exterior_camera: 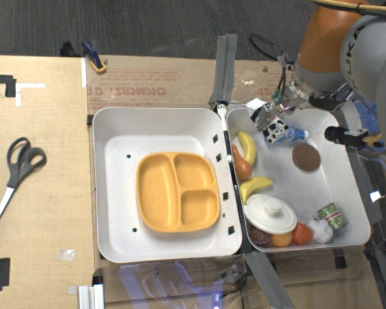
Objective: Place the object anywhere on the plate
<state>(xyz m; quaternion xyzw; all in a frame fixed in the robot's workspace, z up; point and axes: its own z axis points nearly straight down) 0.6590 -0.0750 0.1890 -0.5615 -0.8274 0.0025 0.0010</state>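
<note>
Yellow plate (178,191) sits in the left bin (109,172), three compartments, nothing on it yet.
Gripper (272,122) is at the far corner of the right bin (354,192), over a small black-and-white block (276,131) lying on the bin floor beside a blue tube (296,134); can't tell if it's clenched or released. Taking the block as the target: probably light, stiff and not fragile. I'd pinch across two flat sides, clear of the tube.

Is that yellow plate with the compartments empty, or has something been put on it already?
Empty. The yellow plate lies in the left bin with all three compartments bare; the toy food sits in the right bin.
</note>
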